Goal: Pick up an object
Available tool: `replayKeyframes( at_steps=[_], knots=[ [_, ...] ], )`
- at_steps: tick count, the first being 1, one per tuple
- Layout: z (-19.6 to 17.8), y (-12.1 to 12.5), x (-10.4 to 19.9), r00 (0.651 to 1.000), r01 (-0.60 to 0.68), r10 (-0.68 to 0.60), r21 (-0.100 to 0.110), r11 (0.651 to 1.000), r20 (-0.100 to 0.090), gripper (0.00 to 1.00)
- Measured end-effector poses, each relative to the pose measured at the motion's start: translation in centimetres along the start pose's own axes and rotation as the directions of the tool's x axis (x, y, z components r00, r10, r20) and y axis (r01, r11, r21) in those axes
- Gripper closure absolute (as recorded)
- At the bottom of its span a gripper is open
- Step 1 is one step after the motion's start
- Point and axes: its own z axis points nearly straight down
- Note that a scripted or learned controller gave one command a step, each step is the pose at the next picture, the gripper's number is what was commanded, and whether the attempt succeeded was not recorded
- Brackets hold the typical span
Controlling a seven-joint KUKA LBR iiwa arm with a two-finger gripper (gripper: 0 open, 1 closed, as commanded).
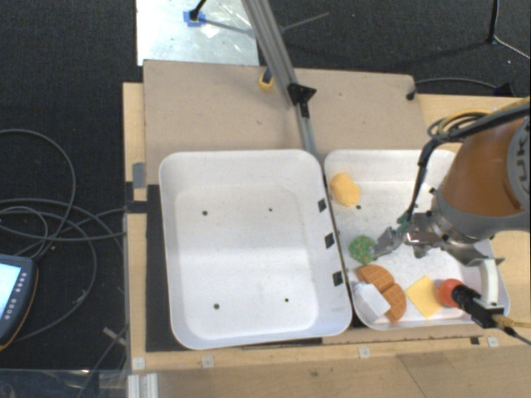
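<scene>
- From my remote seat I see the gripper low in the right bin, its dark fingers pointing left; whether they are apart or closed I cannot tell, and I see nothing between them.
- The tip sits just beside one green leafy piece, perhaps touching it; I cannot say which.
- Nearest the front wall of that bin I count one white block, one brown bread-like piece touching it, one yellow wedge and one red ball just beside the wedge.
- A black part of the arm's tooling lies over the front right corner, close to the red ball.
- Farther back, one yellow lump rests near the left wall, well apart from the others.
- The grey and orange arm covers the bin's right side.
- The left bin holds no items that I can see.
- Beyond the bins, a grey pole slants across the bench.
- A tablet and cables lie on the floor at left.
</scene>
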Motion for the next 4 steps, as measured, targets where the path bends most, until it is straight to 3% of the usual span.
replayKeyframes(
  at_steps=[1,2,4],
  knots=[
    [4.5,-0.5,-0.6,1.000,-0.001,0.001,-0.001,1.000,0.000,0.00],
    [3.2,-0.3,-0.6,1.000,0.000,0.000,-0.009,1.000,0.001,1.00],
    [-9.1,-0.9,0.0,1.000,0.006,-0.006,-0.015,1.000,0.003,1.00]
  ],
)
